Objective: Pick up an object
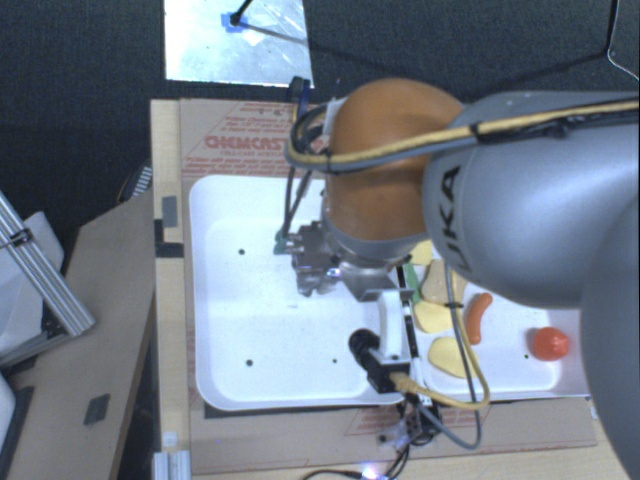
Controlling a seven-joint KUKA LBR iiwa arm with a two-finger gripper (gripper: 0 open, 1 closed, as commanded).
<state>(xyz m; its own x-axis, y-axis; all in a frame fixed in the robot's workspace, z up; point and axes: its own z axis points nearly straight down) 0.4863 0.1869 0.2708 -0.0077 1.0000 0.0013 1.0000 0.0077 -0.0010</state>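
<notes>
Camera view shows my gripper (312,268) over the left bin (230,308); its opening I cannot tell. At four o'clock, the orange carrot (478,318) looks light, stiff, slippery; grasp mid-length.

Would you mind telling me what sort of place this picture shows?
Probably a robotics lab's grasping test bench: a KUKA arm with loose cabling reaches over shallow white bins set on cardboard, with toy-like items such as an orange ball.
</notes>
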